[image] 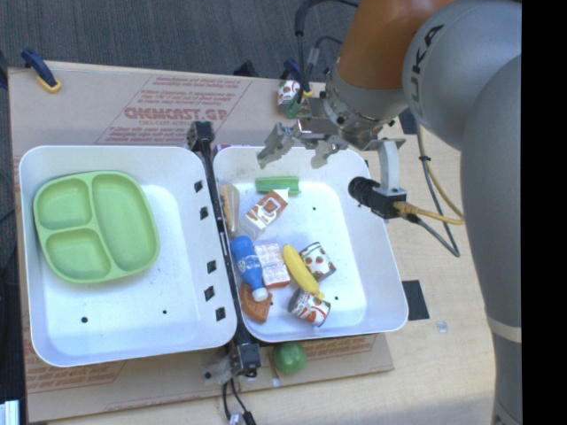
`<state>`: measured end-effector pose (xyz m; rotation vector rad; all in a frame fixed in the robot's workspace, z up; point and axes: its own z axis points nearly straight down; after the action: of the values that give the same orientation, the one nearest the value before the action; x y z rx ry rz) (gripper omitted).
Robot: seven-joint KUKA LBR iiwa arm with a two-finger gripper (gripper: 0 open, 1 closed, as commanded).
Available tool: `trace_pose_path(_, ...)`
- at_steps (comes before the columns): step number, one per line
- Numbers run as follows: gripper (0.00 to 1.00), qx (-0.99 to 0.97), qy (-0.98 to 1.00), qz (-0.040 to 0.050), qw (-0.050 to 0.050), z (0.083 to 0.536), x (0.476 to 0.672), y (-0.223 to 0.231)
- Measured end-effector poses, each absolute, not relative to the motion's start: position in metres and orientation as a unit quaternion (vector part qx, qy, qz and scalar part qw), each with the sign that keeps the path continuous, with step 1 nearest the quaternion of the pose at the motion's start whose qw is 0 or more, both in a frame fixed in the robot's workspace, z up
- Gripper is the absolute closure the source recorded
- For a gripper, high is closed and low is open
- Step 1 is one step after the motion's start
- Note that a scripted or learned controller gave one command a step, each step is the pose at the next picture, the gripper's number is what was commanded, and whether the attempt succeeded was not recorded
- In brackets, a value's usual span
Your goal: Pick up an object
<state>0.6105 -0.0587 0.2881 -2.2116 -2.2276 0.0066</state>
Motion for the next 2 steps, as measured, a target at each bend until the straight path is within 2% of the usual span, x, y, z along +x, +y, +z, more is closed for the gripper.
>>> trace_pose_path(2,0.0,-0.705,-0.71,0.0021,0.001,0.2881,0.6105,-0.0587)
